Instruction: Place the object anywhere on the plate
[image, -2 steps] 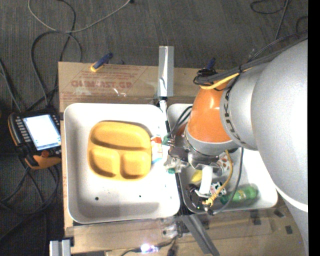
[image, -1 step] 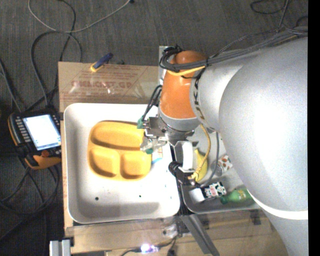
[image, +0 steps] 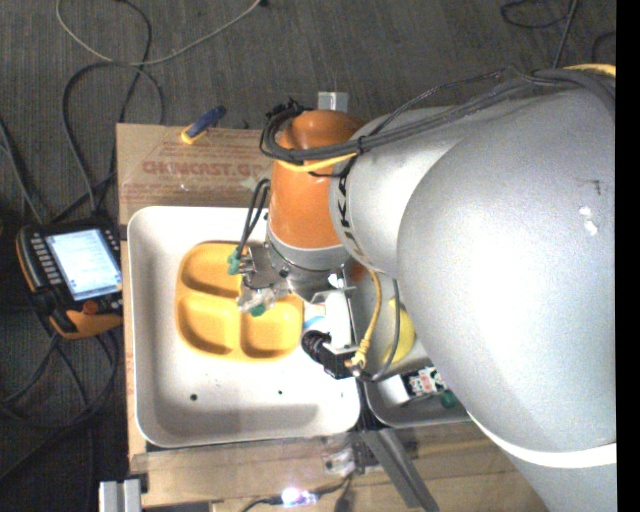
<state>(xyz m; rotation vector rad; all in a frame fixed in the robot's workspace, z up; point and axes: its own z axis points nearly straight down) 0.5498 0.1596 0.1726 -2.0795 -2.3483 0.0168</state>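
- The arm (image: 480, 250) comes in from 3 o'clock and covers most of the right half of the view; its orange band (image: 305, 190) sits above the wrist
- The gripper (image: 255, 290) hangs over the plate (image: 205, 300), above the plate's 3 o'clock part, where its divider ridges meet
- Whether the tool is apart, together or clamped on anything cannot be told; teal bits show at its tip, but the wrist hides the rest
- The plate is yellow with compartments and lies in the left bin (image: 160, 400), towards the bin's 12 o'clock side
- The task's object cannot be picked out; nothing is seen plainly held, and nothing loose is seen lying on the bare parts of the plate
- The right bin (image: 385, 405) is mostly hidden under the arm; a yellow thing (image: 403, 335) and a small printed item (image: 425, 382) show in it, at about 4 o'clock from the plate
- A cardboard box (image: 190, 170) lies at 12 o'clock from the left bin, with a blue and yellow tool (image: 203, 123) at its top edge
- A pendant (image: 75, 265) with a lit screen lies on the floor at 9 o'clock
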